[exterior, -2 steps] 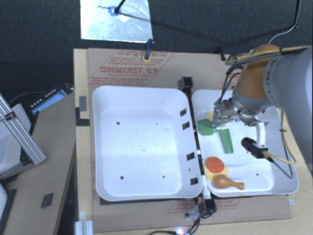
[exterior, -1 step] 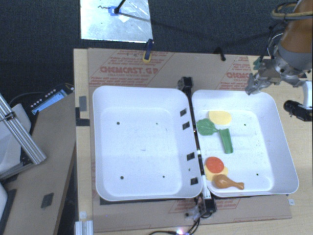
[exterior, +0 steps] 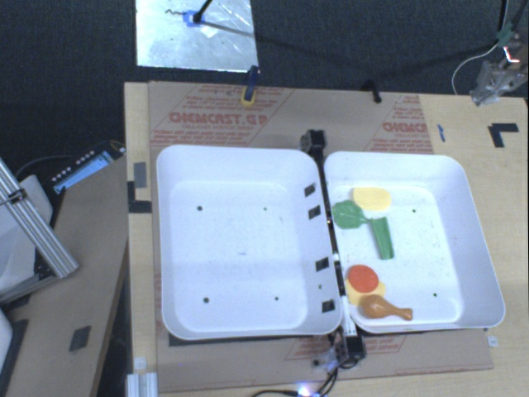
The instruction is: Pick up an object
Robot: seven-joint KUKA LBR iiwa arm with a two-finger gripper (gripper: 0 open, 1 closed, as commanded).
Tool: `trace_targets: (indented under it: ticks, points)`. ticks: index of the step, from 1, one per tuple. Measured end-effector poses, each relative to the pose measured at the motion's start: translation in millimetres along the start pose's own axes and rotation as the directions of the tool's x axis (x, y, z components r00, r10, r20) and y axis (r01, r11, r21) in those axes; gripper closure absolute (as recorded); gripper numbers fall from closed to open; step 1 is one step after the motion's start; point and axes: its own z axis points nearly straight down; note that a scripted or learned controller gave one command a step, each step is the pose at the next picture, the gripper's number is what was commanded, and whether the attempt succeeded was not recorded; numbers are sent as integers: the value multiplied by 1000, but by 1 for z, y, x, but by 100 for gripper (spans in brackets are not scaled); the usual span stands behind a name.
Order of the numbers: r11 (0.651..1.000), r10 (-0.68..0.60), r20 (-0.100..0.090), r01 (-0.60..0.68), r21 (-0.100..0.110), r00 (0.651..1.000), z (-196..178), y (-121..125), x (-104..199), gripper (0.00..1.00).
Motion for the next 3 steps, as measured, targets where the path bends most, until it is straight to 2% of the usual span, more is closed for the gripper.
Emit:
trace_targets:
  ticks: [1,2,3]
  points:
    - [1000,-1,-4,1,13,1000,-47,7,-29,100]
    - [999,-4,-14,4,36,1000,123,-23,12,100]
    - [1000,0,-3,0,10,1000,40,-4,-29,100]
